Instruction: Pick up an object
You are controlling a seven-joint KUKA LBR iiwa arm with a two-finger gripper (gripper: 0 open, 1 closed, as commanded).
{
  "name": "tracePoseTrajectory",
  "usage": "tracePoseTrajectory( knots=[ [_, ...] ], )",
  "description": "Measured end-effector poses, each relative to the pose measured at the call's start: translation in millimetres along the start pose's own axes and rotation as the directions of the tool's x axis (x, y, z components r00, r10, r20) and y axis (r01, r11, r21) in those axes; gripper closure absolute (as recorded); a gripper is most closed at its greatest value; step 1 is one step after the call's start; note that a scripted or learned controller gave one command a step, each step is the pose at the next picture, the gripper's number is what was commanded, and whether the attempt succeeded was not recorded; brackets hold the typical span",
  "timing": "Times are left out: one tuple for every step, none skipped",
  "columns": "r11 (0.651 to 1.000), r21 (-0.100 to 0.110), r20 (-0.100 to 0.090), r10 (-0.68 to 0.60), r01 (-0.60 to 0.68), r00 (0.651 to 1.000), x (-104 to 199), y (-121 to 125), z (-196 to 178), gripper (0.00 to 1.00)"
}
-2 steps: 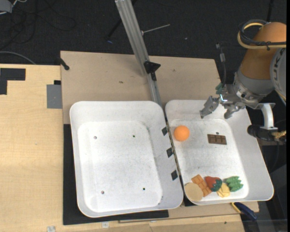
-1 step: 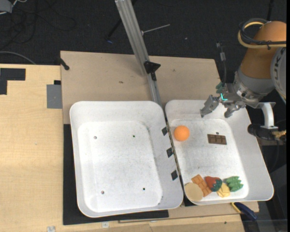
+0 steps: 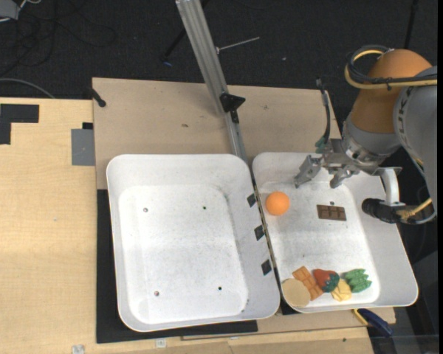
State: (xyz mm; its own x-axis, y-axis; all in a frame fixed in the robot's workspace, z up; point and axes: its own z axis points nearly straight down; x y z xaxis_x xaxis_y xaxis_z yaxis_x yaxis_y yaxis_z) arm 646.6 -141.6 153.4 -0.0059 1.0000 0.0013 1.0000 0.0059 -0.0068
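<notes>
One orange ball [image 3: 277, 203] lies in the right bin [image 3: 399, 286], near the spread, unladen hand [image 3: 324, 180].

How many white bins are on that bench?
2. The left bin sits at the middle of the bench; the right bin is beside it, touching along one edge, and holds an orange ball, a brown chocolate-like block and a cluster of toy foods.

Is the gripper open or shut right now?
Open: the gripper hangs above the right bin's far end with its fingers spread apart, nothing between them.
</notes>
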Motion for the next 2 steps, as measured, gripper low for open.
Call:
tracePoseTrajectory(
  knots=[
    [1.000, 0.000, 0.000, 0.001, -0.001, 1.000, 2.0, -2.0, 43.4, 0.00],
    [1.000, -0.001, 0.000, 0.000, 0.000, 1.000, 3.7, -2.3, 63.4, 0.00]
  ],
)
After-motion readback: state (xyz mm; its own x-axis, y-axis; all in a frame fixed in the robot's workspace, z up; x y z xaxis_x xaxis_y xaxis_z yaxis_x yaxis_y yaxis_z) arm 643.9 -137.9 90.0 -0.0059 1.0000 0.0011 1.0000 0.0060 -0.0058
